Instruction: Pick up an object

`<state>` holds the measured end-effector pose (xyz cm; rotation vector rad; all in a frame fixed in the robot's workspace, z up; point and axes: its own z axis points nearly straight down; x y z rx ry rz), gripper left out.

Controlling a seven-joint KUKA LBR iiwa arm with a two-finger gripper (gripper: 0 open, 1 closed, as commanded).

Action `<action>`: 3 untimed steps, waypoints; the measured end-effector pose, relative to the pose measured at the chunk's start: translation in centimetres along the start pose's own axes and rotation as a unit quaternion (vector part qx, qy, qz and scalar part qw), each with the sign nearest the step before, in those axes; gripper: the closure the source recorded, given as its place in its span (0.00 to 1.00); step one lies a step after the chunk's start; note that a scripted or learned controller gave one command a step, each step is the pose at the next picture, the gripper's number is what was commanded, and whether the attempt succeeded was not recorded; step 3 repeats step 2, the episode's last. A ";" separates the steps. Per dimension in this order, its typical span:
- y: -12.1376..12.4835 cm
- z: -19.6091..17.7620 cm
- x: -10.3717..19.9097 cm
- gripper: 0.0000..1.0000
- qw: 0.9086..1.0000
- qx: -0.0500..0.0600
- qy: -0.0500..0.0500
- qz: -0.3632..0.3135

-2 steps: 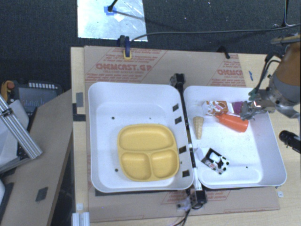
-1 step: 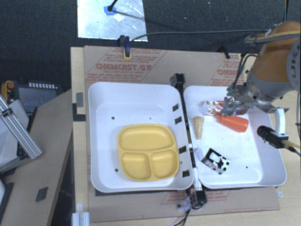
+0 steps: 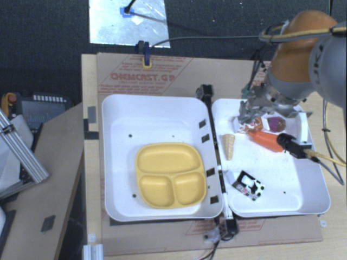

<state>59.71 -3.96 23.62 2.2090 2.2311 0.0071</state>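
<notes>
Your gripper (image 3: pixel 250 114) sits low at the right bin's (image 3: pixel 312 196) twelve o'clock, over a small wrapped item (image 3: pixel 254 125); its grip state is unreadable, so nothing counts as picked yet.

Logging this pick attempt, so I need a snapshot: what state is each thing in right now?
gripper: down in the right bin's far end, over a small packet
yellow tray: flat in left bin, right side up
cone: lying, point toward the near rim
carrot: lying flat
black-and-white item: lying flat, apart from the rest
</notes>
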 end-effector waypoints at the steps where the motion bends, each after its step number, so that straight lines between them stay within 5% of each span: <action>1: 2.0 0.0 6.1 1.00 1.000 0.001 0.000 0.000; 2: 4.6 1.5 10.7 1.00 1.000 0.001 0.000 0.000; 3: 4.6 1.5 10.7 1.00 1.000 0.001 0.000 0.000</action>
